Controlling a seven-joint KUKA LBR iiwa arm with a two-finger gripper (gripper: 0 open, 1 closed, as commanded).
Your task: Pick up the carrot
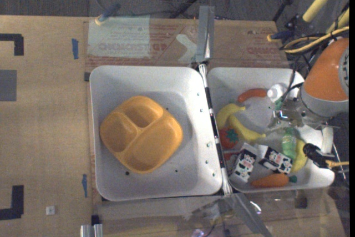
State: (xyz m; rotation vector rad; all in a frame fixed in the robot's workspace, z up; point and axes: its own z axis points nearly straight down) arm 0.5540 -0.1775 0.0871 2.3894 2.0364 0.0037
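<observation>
The carrot (270,180), likely light, rigid, slick plastic, best pinched mid-body, lies below the end effector (287,115), whose state I cannot tell.

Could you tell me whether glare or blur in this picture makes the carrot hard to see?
In the camera view the carrot reads clearly, orange against the right bin near its front wall; the picture is soft overall, and the white bins look bright, washing out the pale bottle more than the carrot.

Fixed overhead camera, slanted down on both bins (105,86).
</observation>
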